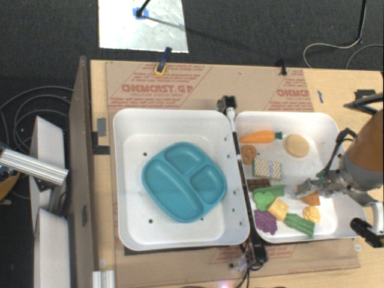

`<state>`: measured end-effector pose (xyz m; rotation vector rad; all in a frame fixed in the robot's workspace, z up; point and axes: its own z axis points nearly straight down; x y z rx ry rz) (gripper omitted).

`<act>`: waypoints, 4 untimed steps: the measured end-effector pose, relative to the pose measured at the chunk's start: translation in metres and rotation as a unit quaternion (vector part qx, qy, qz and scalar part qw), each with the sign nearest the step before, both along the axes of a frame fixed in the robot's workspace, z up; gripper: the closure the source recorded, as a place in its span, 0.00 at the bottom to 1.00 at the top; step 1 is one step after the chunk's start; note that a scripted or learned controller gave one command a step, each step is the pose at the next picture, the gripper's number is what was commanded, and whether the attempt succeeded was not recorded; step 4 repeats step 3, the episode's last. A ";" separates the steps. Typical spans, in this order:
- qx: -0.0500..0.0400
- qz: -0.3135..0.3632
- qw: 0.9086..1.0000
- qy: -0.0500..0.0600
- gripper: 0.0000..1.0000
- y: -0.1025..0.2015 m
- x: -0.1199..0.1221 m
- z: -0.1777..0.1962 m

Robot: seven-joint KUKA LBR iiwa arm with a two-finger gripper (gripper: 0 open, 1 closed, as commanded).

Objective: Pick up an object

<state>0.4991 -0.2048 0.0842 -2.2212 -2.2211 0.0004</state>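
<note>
From above, the desk [336, 83] carries two white bins side by side. The left bin [138, 131] holds a teal divided tray [183, 180] lying flat near its middle. The right bin [324, 125] is crowded with toy food: an orange carrot [259, 137] along the far side, a pale round bun [296, 145] just beside it, a small brown ring [248, 155], a speckled cracker-like block [267, 169], then a green leafy piece [268, 197], a yellow chunk [278, 209], a purple piece [265, 221] and a green pod [299, 224] nearer the front.

The arm comes in from the right, and its pincer [309, 189] hangs low over the right side of that bin, close above a small orange piece [311, 199]. Whether it is parted or closed, I cannot tell from here; nothing shows plainly between its tips.

That orange piece looks to me like light, hard plastic, probably smooth and apt to skid or tip. I'd take it across its narrower sides, squarely, since the yellow piece [311, 215] lies just beside it.
</note>
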 end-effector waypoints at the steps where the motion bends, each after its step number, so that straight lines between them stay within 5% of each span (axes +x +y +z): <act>1: 0.000 0.001 1.000 -0.002 1.00 0.000 0.002 0.011; 2: 0.001 0.007 1.000 -0.003 1.00 0.122 0.020 0.082; 3: 0.001 0.006 1.000 -0.004 1.00 0.197 0.073 0.102; 4: 0.001 0.006 1.000 -0.004 1.00 0.197 0.073 0.102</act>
